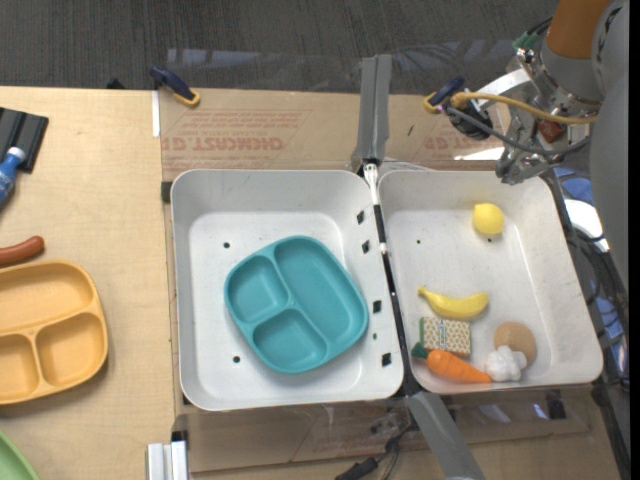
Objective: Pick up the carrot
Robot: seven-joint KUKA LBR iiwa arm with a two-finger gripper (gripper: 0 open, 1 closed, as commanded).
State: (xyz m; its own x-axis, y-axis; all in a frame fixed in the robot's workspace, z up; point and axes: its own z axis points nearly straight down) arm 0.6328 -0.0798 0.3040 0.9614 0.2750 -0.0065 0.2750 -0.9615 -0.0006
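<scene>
Scene: while the arm (pixel 585 18) is reaching in over the far right corner of the bench (pixel 80 158), two white bins are sitting side by side on it.
Gripper: the gripper (pixel 520 163) is hanging just above the far rim of the right bin (pixel 440 203), near its far right corner; whether it is released or clenched cannot be told, and nothing is showing in its grasp.
Carrot: the carrot (pixel 457 367) is lying along the near edge of the right bin, its green end pointing toward the left bin (pixel 200 218), well apart from the gripper.
Neighbours: a small patterned block (pixel 446 336) is sitting just behind the carrot, a white lumpy thing (pixel 506 363) is touching the carrot's tip, and a round tan thing (pixel 515 337) is resting just beyond that.
Banana: a banana (pixel 455 302) is lying near the middle of the right bin.
Lemon: a lemon (pixel 488 219) is sitting toward the far edge of the right bin.
Left bin: a teal divided plate (pixel 295 303) is lying in its middle.
Bench left edge: an orange divided tray (pixel 45 333) is resting there, with a sausage (pixel 20 250) just behind it.
</scene>
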